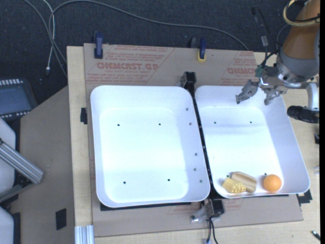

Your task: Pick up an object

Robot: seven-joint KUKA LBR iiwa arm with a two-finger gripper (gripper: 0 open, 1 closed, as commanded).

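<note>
Two-finger metal gripper spread open, holding nothing, over far edge of right shallow white bin; small orange ball, yellow corn cob near.

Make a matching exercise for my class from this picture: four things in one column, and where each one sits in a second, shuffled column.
Things:
1. orange ball
2. corn cob
3. gripper
4. blue clamp

Places:
A. over the far end of the right bin
B. near right corner of the right bin
C. far left edge of the board
D. near edge of the right bin, left of the ball

Pairs: 1-B, 2-D, 3-A, 4-C
</note>
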